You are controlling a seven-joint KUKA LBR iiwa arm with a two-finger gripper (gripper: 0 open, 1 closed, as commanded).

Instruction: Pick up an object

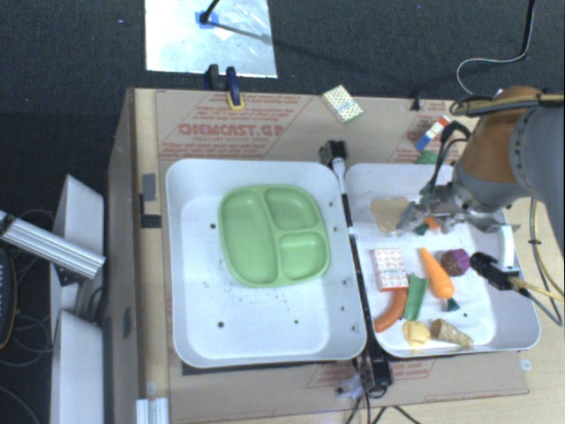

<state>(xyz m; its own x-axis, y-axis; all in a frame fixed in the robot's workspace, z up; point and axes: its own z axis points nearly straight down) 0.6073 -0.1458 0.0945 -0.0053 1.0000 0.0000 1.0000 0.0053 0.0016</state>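
While you watch from above the bench, the grey arm [512,162] with its orange band reaches in from the right of the frame, and its gripper [422,220] hangs low in the upper part of the right-hand bin [516,329]. You cannot tell from this angle how the gripper is set. A tan flat piece [387,213] lies just left of the gripper, near the bin's upper left corner. Below it, at the bin's centre left, sits a small patterned box [388,268]. To its right a carrot [436,273] lies aslant, with a purple toy [455,261] just beside it on the right. A green pod [415,295] and an orange sausage shape [391,311] lie side by side lower down, and a yellow piece [416,331] and a tan cone [451,332] rest near the bin's lower edge. At frame centre, the left-hand bin [199,325] holds a green divided plate [273,235], flat and facing up. A small patterned block [342,103] lies on the cardboard above the bins.
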